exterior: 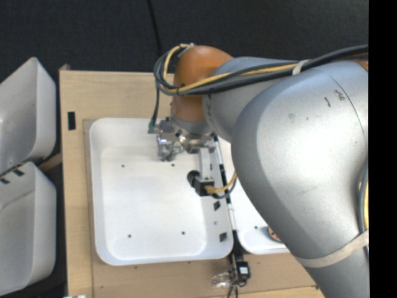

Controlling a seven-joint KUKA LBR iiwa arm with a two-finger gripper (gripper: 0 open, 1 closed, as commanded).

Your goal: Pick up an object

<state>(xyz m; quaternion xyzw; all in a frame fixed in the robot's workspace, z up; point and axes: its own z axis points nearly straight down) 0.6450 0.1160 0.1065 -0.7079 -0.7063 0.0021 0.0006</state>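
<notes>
Reaching in from the right, a large grey robot arm (304, 160) takes up much of the scene and hides most of the right-hand bin (260, 238), of which a small white corner shows near the arm's lower edge. Under everything lies a pale wooden table (77, 92), seen from above at a slant. On it sits the left-hand bin (149, 228), a shallow white tray with rounded corners and a few tiny dark dots on its floor. Relative to this bin, the arm's orange band (195, 67) hangs over the far rim, wrapped by black and yellow cables (164, 73). Just below the band, the metal tool (169, 146) sits over the bin's far part, close to the floor. Whether the tool is spread or closed cannot be told at this size, and nothing can be seen in its grip. A small reddish object (271, 233), partly hidden by the arm, lies in the right-hand bin, just beyond the left bin's near right corner. A small black bracket (201, 182) hangs over the left bin's right side.
</notes>
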